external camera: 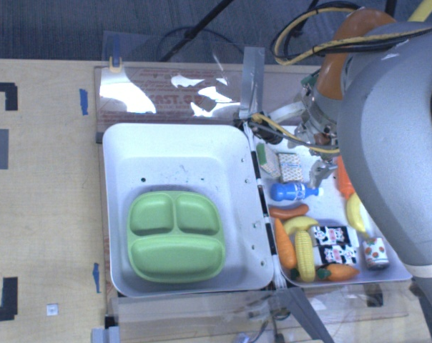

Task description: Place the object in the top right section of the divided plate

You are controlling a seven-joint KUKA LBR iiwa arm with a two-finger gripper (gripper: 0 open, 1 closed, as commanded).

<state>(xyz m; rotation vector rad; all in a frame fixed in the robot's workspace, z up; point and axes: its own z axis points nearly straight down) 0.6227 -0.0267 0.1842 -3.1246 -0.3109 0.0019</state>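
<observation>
The green divided plate [176, 236] lies in the left bin [126, 148], with two small sections at the top and one long section below; nothing lies in any of them. My gripper [318, 170] hangs low over the back of the right bin [388, 276], just right of a blue bottle [290, 191] that lies on its side. A white patterned packet [290, 166] sits just left of the gripper. The grey arm hides the bin's right part.
The right bin is crowded: a red sausage [289, 210], banana [300, 224], corn cob [304, 254], carrot [285, 243], black-and-white carton [332, 243], a second banana [356, 213] and a spotted white block [375, 252]. A metal divider [253, 91] separates the bins.
</observation>
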